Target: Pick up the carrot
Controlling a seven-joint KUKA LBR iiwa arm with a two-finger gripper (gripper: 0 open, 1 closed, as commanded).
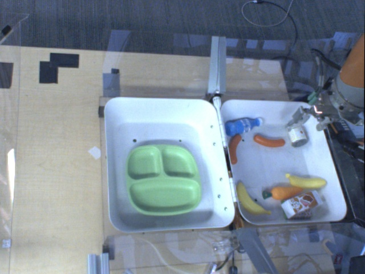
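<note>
The carrot (287, 193) is orange with a dark green stub at its left end. It lies in the front part of the right bin (319, 153), between two yellow bananas and just behind a small carton. My gripper (302, 121) hangs over the back right corner of that bin, well behind the carrot and apart from it. The grey arm with its orange band (353, 70) reaches in from the right edge. Nothing shows in the gripper's grasp.
The right bin also holds a blue bottle (242, 125), an orange sausage (269, 141), a reddish sausage (234, 147), two bananas (251, 200) (307, 181), a carton (300, 205) and a small grey cylinder (297, 136). A green divided plate (164, 178) lies in the left bin (120, 153).
</note>
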